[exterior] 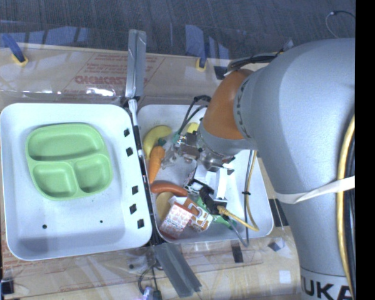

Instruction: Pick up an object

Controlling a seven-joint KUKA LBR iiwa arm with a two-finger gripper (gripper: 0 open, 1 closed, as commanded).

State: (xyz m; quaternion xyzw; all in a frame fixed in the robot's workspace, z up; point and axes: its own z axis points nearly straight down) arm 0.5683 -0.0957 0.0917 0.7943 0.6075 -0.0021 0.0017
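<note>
The right bin (257, 211) holds a yellow banana (154, 137) at its far left, an orange carrot (155, 162) just in front of it, a red sausage-shaped piece (169, 188), a pale yellow item (164, 202) and a brown-and-white printed packet (185, 219) near the front. My gripper (179, 147) hangs low in this bin, right beside the banana and the carrot. The arm's wrist hides the middle of the bin. I see nothing clearly held.
The left bin (25, 230) carries a green divided plate (69, 159). A grey divider bar (136, 64) runs between the bins. The arm's large grey body (306, 124) covers the right bin's far and right sides.
</note>
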